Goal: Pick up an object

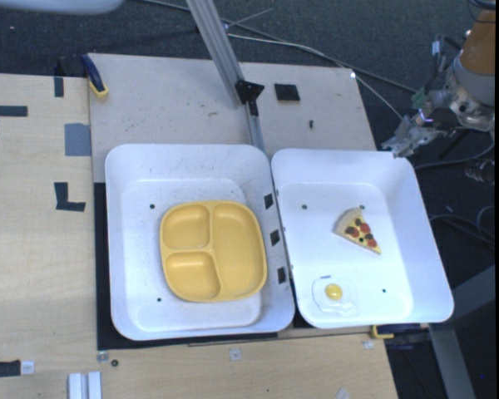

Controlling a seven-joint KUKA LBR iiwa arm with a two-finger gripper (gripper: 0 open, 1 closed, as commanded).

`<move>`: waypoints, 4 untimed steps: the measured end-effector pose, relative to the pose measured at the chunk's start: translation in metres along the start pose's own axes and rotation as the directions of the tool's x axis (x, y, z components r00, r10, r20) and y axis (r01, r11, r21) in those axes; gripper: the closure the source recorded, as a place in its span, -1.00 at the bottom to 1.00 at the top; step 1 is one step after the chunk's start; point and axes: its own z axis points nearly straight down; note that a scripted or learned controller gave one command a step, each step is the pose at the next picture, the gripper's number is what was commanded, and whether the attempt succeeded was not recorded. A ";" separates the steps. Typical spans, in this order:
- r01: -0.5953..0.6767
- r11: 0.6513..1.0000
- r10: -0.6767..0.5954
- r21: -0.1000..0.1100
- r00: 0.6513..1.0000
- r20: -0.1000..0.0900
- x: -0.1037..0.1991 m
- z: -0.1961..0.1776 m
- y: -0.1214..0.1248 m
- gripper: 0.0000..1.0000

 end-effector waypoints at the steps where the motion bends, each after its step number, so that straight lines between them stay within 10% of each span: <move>1: 0.004 1.000 -0.004 0.001 1.000 -0.002 0.056 -0.003 -0.006 1.00; 4: 0.004 1.000 -0.004 0.003 1.000 -0.002 0.212 0.027 -0.028 1.00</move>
